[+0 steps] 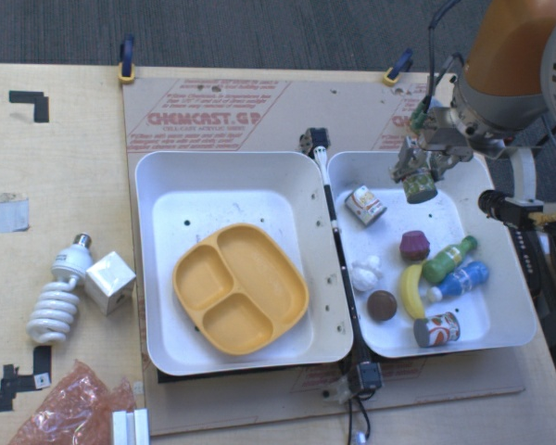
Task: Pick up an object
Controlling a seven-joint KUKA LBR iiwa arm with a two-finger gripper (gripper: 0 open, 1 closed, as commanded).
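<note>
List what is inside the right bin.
Right bin holds a small carton, purple lump, banana, green bottle, blue bottle, can, brown ball, white lump. Nothing visibly buried.

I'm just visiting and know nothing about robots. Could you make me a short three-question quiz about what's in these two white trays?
1. True or false: the yellow divided plate lies in the left bin.
2. Which lies right beside the banana? A) green bottle B) spiral light bulb C) blue clamp
3. Fill in: the gripper hangs over the ____ bin.

Key: 1 true; 2 A; 3 right.
</note>
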